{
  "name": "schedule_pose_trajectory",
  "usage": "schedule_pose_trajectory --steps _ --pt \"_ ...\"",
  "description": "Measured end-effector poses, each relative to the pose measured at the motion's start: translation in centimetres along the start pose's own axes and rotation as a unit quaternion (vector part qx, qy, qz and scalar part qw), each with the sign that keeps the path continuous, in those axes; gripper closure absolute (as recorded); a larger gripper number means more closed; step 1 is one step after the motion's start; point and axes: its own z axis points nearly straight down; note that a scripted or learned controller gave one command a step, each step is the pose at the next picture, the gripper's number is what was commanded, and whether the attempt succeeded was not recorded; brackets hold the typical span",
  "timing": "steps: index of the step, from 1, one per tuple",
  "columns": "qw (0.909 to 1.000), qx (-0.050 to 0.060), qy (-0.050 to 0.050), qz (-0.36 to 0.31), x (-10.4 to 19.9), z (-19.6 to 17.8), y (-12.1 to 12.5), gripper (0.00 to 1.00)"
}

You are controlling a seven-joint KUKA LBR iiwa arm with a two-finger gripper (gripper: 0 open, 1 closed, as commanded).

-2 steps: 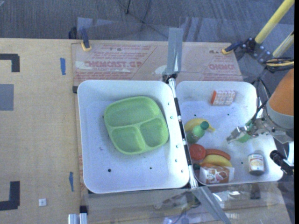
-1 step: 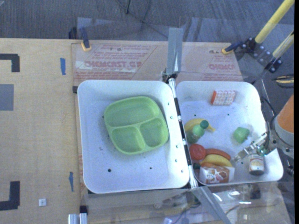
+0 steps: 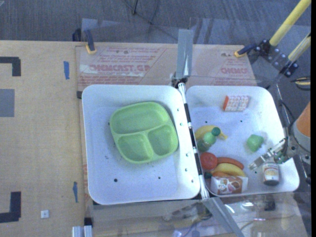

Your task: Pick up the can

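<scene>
The can (image 3: 270, 174) is small, with a silver top and a dark label. It stands upright in the right bin's front right corner. My gripper (image 3: 269, 156) hangs just above and behind the can, reaching in from the right edge, with its metal tip close over the can's top. The can rests on the bin floor, and nothing is lifted.
In the right bin (image 3: 247, 120) lie an orange box (image 3: 235, 102), a green bottle beside a banana (image 3: 209, 135), a green block (image 3: 255, 142), a red tomato (image 3: 209, 160), more toy food (image 3: 230, 167) and a carton (image 3: 228, 184). The left bin holds a green divided plate (image 3: 143, 131).
</scene>
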Motion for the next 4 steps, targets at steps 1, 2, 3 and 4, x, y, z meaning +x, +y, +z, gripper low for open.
schedule_pose_trajectory --steps 1,2,3,4 --pt "0.9999 0.0 0.001 -0.014 0.1 1.3 0.0 0.0" --pt "1.0 0.0 0.0 -0.007 0.0 0.2 -0.2 0.0" --pt "1.0 0.0 0.0 -0.008 0.0 0.1 -0.2 0.0" --pt "0.9905 -0.001 -0.002 -0.137 -0.1 1.4 0.0 0.0"
